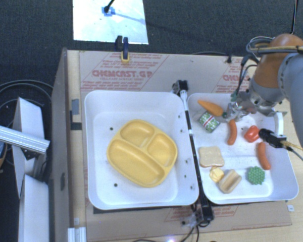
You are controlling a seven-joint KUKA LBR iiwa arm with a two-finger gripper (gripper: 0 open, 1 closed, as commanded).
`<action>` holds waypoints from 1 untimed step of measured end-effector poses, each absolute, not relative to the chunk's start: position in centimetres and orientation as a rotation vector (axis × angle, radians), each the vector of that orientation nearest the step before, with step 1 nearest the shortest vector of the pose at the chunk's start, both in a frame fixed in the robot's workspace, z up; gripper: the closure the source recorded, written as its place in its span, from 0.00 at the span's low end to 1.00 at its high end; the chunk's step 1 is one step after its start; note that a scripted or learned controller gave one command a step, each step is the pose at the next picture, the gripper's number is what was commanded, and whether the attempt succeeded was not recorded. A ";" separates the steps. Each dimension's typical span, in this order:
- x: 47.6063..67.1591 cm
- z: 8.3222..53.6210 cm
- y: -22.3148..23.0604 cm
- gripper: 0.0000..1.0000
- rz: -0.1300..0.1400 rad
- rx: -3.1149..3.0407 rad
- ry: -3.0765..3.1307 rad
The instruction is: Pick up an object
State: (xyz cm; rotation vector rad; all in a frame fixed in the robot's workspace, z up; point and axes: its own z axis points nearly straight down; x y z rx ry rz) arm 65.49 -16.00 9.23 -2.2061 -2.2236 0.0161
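The right bin (288, 183) holds several toy foods. An orange carrot (210, 107) lies at its back left, with a green can (209, 121) just in front of it. A red-orange sausage (232, 132) lies upright in the view near the middle, and a red tomato (251, 133) sits to its right. My gripper (236, 110) hangs low over the back of this bin, between the carrot's right end and the sausage's top end. I see nothing held in it.
Also in the right bin are a second sausage (263, 155), a bread slice (211, 156), a cheese cube (216, 174), a bun (230, 180) and a green broccoli (255, 175). A yellow divided plate (141, 152) lies in the left bin (98, 115). A black divider (190, 135) separates the bins.
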 end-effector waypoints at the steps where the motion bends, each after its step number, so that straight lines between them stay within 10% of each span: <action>1: 64.1 18.6 -7.9 1.00 -0.007 -2.218 -2.230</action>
